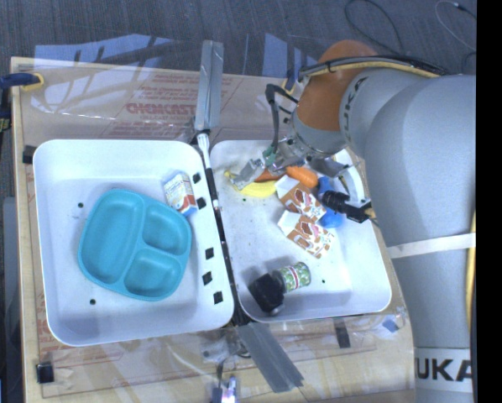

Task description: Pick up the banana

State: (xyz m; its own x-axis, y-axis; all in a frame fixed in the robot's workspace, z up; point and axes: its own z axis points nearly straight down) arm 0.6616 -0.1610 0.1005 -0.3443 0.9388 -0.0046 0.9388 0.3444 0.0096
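The banana lies in the right bin, near the top wall and close to the divider between the two bins. It is yellow and partly covered. The gripper is right over it, low down, and looks to be touching its top. Whether the gripper is apart or together around the banana cannot be told, because the metal parts blur into the fruit.

A lot can go wrong here. The banana is crowded. A carrot sits just beside it, and a patterned packet lies close below. If the gripper comes in a little off, it may grab the carrot too, or push the banana away. The banana is round and smooth, so it may slip out when the arm lifts. The bin wall is also near, so the gripper may bump it.

Things farther off are likely safe: a dark-capped bottle at the bottom of the right bin, and a blue tray and small carton in the left bin.
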